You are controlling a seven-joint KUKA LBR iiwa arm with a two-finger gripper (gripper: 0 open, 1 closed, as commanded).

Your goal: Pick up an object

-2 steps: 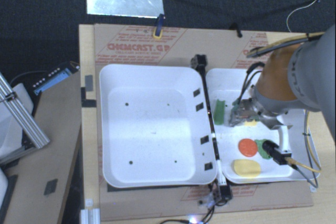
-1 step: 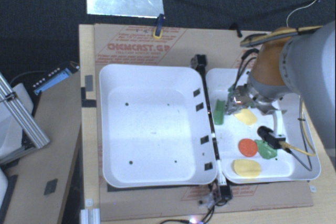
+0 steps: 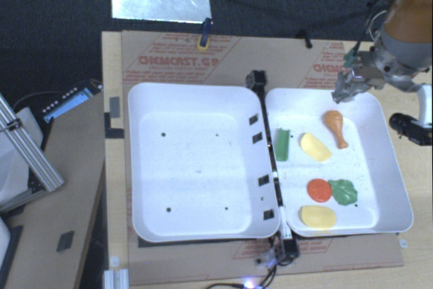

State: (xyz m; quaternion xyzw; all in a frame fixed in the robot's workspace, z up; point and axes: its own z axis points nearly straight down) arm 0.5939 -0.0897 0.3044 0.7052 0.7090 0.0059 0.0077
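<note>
Gripper (image 3: 344, 93) hangs over the far edge of the right bin (image 3: 389, 166), just above and beside the drumstick-shaped toy (image 3: 334, 125), holding nothing; whether its claw is parted or closed I cannot tell. The other candidates lie in the same bin: a green strip (image 3: 282, 144) near the divider, a yellow oval (image 3: 315, 147), an orange ball (image 3: 320, 190) touching a green leafy piece (image 3: 344, 191), and a yellow piece (image 3: 318, 216) at the near wall. The likely risk: the drumstick's narrow, rounded handle could roll or squirt sideways under a slightly off-centre descent
</note>
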